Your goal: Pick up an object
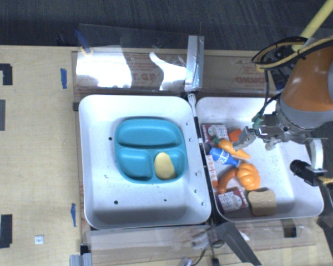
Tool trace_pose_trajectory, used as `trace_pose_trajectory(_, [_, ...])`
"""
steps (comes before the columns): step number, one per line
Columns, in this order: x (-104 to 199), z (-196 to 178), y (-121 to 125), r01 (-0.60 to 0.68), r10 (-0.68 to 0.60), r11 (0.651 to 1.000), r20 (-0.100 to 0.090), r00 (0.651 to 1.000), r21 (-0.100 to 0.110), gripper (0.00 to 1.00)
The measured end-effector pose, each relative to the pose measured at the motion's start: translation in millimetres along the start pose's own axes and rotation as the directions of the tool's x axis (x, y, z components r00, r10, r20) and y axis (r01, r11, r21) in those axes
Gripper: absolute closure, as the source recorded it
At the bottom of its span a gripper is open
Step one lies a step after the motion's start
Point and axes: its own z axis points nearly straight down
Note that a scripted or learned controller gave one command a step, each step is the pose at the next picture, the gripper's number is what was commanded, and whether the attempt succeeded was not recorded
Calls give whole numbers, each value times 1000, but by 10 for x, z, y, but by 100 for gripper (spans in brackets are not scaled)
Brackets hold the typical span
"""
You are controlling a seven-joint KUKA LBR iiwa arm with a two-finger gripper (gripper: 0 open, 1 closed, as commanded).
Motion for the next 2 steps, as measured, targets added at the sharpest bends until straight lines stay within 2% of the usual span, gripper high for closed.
trace_pose_trajectory(1, [-37, 1020, 24, 149, -149, 989, 3, 989, -11, 0])
trace_pose_trajectory(2, [-50, 943, 28, 144, -144, 989, 4, 990, -12, 100])
